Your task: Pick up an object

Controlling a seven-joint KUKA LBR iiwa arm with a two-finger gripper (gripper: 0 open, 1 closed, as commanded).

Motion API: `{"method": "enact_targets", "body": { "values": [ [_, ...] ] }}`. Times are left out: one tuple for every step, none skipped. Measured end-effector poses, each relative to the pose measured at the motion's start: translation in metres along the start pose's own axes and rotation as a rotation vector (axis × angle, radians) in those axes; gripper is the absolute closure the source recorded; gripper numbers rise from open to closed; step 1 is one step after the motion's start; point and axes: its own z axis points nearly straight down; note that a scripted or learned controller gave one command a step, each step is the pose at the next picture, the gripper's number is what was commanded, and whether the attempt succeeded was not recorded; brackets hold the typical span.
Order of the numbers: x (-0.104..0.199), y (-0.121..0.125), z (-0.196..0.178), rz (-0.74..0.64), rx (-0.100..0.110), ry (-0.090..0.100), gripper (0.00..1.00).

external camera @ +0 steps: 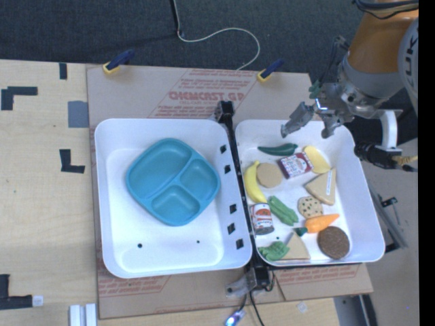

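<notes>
Two white bins sit side by side on the tabletop; toy food fills the right bin [363, 202]. Above its far edge hangs the gripper [312, 121], fingers spread, pinching nothing, near a green pepper [277, 149].

A: Where does the camera sit?
B: Fixed above the desk [41, 134], looking down at a slant from moderate height.
A: And the fingers [314, 119]?
B: Upper right; both bins lie below and left of them.
</notes>
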Motion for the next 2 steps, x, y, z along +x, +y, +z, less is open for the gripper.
{"method": "enact_targets", "body": {
  "values": [
    [0.0855, -0.0964, -0.0344, -0.008, 0.002, 0.004, 0.0],
    [0.0812, -0.0925, -0.042, -0.002, 0.002, 0.001, 1.0]
  ]
}}
